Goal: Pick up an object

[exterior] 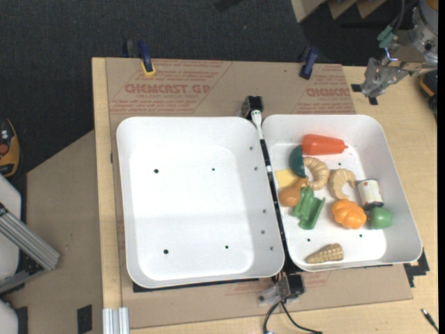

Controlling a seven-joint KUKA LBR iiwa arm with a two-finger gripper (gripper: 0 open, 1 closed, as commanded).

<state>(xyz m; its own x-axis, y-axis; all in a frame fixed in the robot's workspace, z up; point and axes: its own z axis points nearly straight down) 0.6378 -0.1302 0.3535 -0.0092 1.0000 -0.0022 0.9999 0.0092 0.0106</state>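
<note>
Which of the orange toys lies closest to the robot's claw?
The long orange carrot, at the bin's far end; the round orange one lies farther from the gripper.

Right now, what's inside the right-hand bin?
The right bin holds toy food: an orange carrot, a green block, a cone and more. Overlaps hide parts of the middle pieces.

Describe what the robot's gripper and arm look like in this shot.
At the top right corner, the gripper is a small grey metal assembly with dark fingertips. A blue fitting sits near its top, and thin dark cables loop up from it to a pale grey wrist section. A little orange shows at the frame's right edge just below the wrist.
</note>
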